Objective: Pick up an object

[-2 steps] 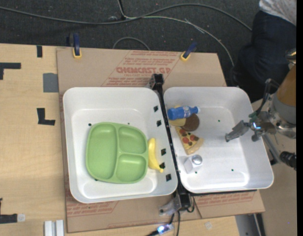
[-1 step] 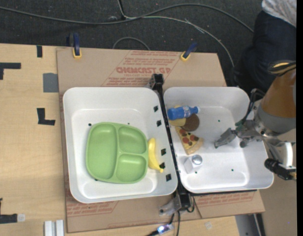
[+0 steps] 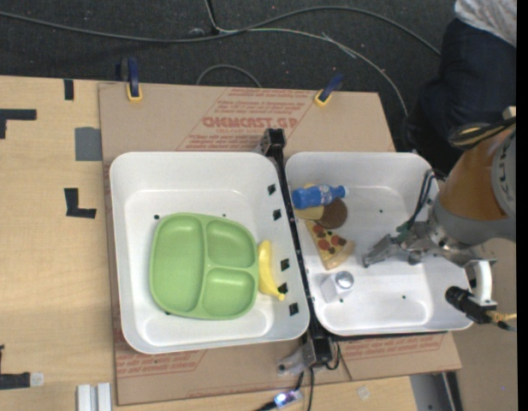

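Nearest the camera, along the bottom edge of the picture, the brown cardboard sheet (image 3: pixel 204 371) under the bins shows its front border, lying on the pale wooden bench (image 3: pixel 41 255) marked with black tape.

Just beyond that, the right white bin (image 3: pixel 375 319) holds a small silvery round object (image 3: pixel 343 281) near its front left corner. The arm's gripper (image 3: pixel 376 252) hangs over this bin at its middle, its dark fingers pointing left towards the toys; nothing is seen between them, and whether they are spread or closed cannot be told from this angle. The grey arm (image 3: pixel 482 195) with its orange band enters from the right.

A little farther back in the same bin lies a toy pizza slice (image 3: pixel 331 247), touching a brown round piece (image 3: pixel 335 216) behind it. A blue plastic bottle with a white cap (image 3: pixel 316 197) lies on its side beside a small yellow piece (image 3: pixel 308 189) at the bin's back left, near the divider.

The left white bin (image 3: pixel 131 229) holds a light green divided plastic tray (image 3: pixel 204 265) lying flat, with a yellow toy banana (image 3: pixel 269 271) just beside its right edge.

Farthest back, two blue and yellow clamps (image 3: pixel 132 80) grip the cardboard's rear edge, and thin cables (image 3: pixel 272 26) trail over the dark floor.
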Robot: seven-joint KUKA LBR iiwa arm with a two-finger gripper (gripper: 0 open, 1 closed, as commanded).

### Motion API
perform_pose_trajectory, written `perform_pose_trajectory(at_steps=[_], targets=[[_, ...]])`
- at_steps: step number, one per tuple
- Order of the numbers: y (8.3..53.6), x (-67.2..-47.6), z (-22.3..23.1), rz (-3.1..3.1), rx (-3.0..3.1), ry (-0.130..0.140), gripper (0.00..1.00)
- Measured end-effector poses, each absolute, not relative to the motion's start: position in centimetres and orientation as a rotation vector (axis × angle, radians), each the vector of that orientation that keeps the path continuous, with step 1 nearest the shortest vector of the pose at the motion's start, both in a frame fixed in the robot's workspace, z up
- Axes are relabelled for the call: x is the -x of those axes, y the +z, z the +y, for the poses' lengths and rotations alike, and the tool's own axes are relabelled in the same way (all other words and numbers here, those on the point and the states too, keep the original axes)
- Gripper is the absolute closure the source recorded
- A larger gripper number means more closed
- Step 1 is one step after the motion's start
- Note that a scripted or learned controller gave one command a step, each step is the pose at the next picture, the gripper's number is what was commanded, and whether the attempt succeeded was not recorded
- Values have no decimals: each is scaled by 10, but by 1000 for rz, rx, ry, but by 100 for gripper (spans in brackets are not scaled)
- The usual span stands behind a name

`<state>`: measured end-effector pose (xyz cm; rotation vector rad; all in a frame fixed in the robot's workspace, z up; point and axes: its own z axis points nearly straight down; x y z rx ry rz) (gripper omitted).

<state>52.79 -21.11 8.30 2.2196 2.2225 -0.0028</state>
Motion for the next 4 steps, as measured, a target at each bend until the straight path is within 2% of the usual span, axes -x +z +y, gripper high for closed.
perform_pose_trajectory(at_steps=[1, 3, 4], targets=[[96, -529, -212, 2219, -2216, -1, 100], [221, -536, -208, 2221, -2217, 2, 100], [242, -537, -207, 2222, -2219, 1, 100]])
